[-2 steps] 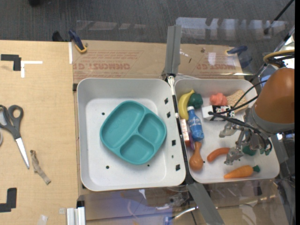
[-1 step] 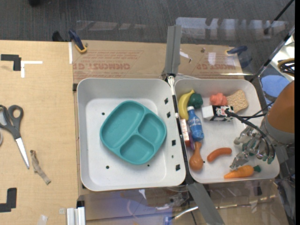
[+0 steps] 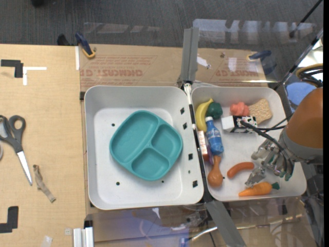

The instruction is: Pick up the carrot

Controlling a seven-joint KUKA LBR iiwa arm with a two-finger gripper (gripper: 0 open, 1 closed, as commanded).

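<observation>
The carrot (image 3: pixel 255 190), orange with a green stub at its right end, lies flat near the front wall of the right bin (image 3: pixel 288 104). My gripper (image 3: pixel 257 166) hangs low over the bin's front right part, just above and behind the carrot. It is open, and its near fingertip (image 3: pixel 254 179) stands close over the carrot's middle. Nothing is held between the fingers. The arm's orange band (image 3: pixel 308 122) covers the bin's right side.
An orange-red sausage (image 3: pixel 239 169) lies just left of the gripper, a drumstick-shaped toy (image 3: pixel 216 174) beside it. Farther back are a blue bottle (image 3: pixel 214 136), banana (image 3: pixel 202 112), pink toy (image 3: pixel 238 108), cracker (image 3: pixel 260 110) and black-white box (image 3: pixel 242 123). The left bin (image 3: pixel 97 153) holds a teal divided plate (image 3: pixel 146 145).
</observation>
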